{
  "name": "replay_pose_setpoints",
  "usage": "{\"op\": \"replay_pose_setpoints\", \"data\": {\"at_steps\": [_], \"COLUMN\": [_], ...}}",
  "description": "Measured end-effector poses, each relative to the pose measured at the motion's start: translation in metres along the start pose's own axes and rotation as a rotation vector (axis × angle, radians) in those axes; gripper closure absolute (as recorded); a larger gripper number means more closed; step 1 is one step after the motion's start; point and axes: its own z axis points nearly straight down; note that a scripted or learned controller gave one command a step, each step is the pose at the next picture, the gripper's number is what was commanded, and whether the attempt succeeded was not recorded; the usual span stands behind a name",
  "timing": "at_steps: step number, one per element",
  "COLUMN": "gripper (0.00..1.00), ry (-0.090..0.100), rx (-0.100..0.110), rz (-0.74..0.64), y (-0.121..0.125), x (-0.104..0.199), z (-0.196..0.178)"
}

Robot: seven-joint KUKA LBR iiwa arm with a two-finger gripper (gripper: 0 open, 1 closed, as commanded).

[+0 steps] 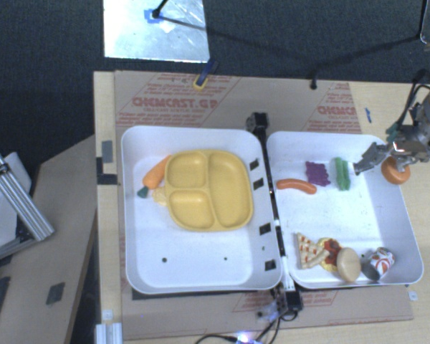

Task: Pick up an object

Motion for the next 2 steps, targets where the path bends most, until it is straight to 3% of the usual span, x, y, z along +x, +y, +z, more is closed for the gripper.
{"op": "replay_pose_setpoints", "data": {"at_steps": [1, 2], "gripper": [0.0, 0.0], "ry": [-0.002, -0.002], "rx": [-0.011, -0.009], "rz": [-0.003, -0.003], "y": [0.002, 0.006], "x": [0.001, 0.002], "z": [-0.007, 0.036]}}
